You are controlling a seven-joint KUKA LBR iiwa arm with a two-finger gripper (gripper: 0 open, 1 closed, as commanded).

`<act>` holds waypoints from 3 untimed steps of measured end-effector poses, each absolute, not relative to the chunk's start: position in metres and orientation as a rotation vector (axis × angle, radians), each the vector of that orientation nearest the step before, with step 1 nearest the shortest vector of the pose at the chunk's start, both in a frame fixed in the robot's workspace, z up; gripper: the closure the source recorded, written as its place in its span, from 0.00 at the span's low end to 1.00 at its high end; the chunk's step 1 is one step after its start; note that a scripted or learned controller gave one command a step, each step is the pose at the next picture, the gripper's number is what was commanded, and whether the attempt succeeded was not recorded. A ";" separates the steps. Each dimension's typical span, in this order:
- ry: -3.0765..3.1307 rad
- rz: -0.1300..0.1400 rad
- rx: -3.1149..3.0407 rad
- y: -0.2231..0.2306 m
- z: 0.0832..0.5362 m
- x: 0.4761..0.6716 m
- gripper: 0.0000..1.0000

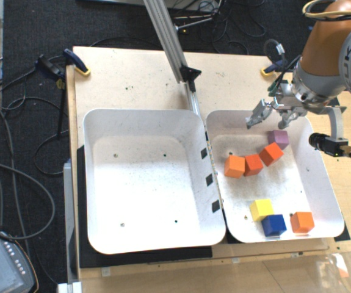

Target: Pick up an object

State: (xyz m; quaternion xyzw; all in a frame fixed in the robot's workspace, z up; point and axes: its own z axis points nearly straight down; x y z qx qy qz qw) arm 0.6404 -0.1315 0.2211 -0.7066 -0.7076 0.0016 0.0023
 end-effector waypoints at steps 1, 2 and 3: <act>-2.225 0.001 -2.218 -0.131 0.224 0.641 0.00; -2.222 0.005 -2.216 -0.125 0.179 0.640 0.00; -2.221 0.005 -2.217 -0.120 0.134 0.637 0.00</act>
